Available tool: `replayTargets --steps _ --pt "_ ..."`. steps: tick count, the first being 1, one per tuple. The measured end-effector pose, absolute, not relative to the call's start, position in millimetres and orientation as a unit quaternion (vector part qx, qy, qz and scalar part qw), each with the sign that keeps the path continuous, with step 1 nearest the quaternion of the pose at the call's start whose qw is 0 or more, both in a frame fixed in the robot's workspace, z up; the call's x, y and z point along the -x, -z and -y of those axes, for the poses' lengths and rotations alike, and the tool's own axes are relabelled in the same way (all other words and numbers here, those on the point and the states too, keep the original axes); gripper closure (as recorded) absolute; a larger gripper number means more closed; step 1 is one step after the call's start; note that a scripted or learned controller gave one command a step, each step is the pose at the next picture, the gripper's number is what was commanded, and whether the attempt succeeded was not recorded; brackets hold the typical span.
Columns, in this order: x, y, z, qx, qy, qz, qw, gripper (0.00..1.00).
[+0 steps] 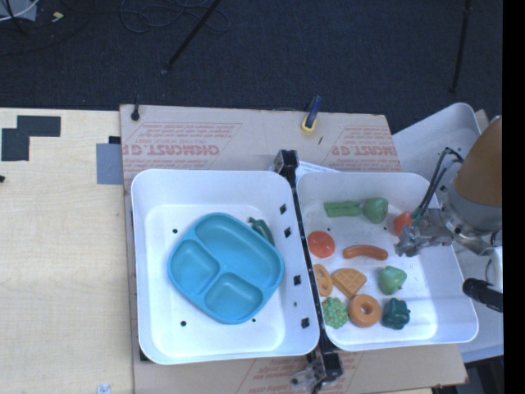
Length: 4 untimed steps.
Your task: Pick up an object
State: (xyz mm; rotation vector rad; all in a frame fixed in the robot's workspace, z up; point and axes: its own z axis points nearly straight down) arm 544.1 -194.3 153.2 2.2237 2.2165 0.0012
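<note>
White plastic forms the two shallow bins, and the right-hand white bin (459, 322) is the one over which the two-finger gripper (408, 243) is hung, near its right wall. Nearest the camera, below and left of the gripper, a dark green broccoli-shaped toy (395, 313), a tan ring-shaped doughnut toy (363, 309) and a light green knobbly toy (334, 311) are laid in a row. Just below the gripper a green pepper-shaped toy (392, 279) is seen, and further left a tan waffle-shaped toy (348, 281). An orange sausage-shaped toy (365, 252) lies immediately left of the gripper, with a red round tomato-like toy (321, 243) beyond it. A small red-orange toy (401, 221) lies just above the gripper, seemingly touching it. Farther back a long green vegetable toy (357, 209) is laid. Well to the left, a blue divided plate (225, 266) is held in the other bin.

The approach step is judged to be in hand; nothing is seen lifted. How far the tool is open cannot be told, nor whether anything is gripped. Next, a descent centred on one toy, probably the red-orange one or the sausage, is called for.

The grey arm (480, 179) is reached in from the right, its wrist bent downward over the bin.
</note>
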Motion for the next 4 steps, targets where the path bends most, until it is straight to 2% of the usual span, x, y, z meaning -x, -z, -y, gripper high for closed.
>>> replayTargets --steps 1,2,3,4 --pt "-535.4 -210.8 195.7 -0.707 -0.0005 -0.707 0.001 1.0" --pt "-535.6 -228.4 196.5 -0.707 -0.0003 -0.707 0.0 1.0" --pt "-554.1 -234.9 144.5 -0.705 -0.0008 -0.709 -0.001 1.0" --pt "-561.2 -240.1 85.8 -0.706 -0.0004 -0.708 -0.002 1.0"
